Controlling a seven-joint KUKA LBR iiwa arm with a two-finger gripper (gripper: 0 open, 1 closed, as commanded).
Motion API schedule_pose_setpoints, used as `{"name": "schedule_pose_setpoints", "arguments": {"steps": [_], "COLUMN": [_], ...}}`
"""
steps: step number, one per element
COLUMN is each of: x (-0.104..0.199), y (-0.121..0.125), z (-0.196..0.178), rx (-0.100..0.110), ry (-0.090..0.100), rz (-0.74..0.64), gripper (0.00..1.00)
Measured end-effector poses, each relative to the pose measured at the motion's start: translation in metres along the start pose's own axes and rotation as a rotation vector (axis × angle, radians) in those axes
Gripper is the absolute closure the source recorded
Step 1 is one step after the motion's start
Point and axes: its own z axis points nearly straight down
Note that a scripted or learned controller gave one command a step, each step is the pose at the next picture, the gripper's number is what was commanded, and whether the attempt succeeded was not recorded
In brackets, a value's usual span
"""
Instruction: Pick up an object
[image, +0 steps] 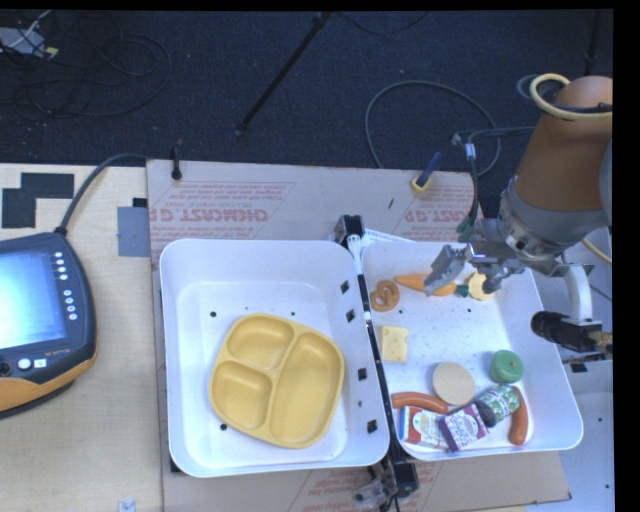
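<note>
I see my arm (555, 150) reach in from the right, over the right bin (555, 345). The tool (468, 272) hangs low over the far end of that bin. Its two fingers stand wide apart, one at the left (443, 268) and one at the right (497, 277). Nothing sits between them that I can be sure of.

A carrot (412, 283) lies just to the left of the tool, with its thick end under the left finger. A small yellow thing (479, 290) peeks out just below the tool, near the right finger. I cannot tell if the tool touches either one.

A pretzel (385, 295) lies left of the carrot, close to the bin wall. A cheese block (394, 344) lies nearer to me than the pretzel. At the near end of the bin I see a round cookie (454, 382), a green cap (507, 365), two sausages (420, 402) (518, 425) and some small packets (450, 428). These lie well apart from the tool.

The left bin (195, 270) holds a yellow tray (277, 378). A screen pad (40, 315) rests on the table (105, 450) at the far left.
</note>
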Motion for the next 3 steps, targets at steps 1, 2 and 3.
{"name": "schedule_pose_setpoints", "arguments": {"steps": [1,2,3], "x": [-0.048,-0.051,-0.035], "y": [-0.038,-0.073,-0.088], "z": [0.058,0.132,0.182], "rx": [0.006,0.008,-0.005], "ry": [0.0,0.003,0.0], "rz": [0.004,0.001,0.003], "gripper": [0.0,0.0,0.0]}}
